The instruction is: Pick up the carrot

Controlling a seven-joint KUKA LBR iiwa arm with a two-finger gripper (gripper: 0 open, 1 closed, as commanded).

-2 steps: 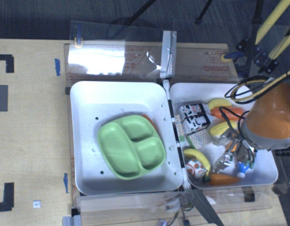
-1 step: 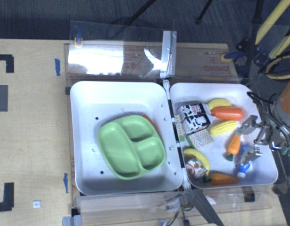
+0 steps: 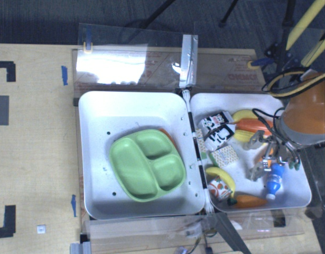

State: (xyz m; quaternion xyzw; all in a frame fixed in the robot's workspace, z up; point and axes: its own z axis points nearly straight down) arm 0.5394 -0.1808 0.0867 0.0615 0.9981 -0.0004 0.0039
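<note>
Camera view: carrot [image 3: 250, 199] lying along the near edge of the right bin [image 3: 305, 187], close to the bin's near-left corner, beside a banana [image 3: 221, 175]. Tool [image 3: 259, 162] hovering over the bin's middle, fingers spread fairly wide, gripping nothing. Green divided plate [image 3: 146, 164] sitting in the left bin [image 3: 93, 142].

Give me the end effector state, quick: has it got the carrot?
End effector: open, nothing between its fingers, hovering over the right bin. The carrot lies loose by that bin's near edge.
</note>
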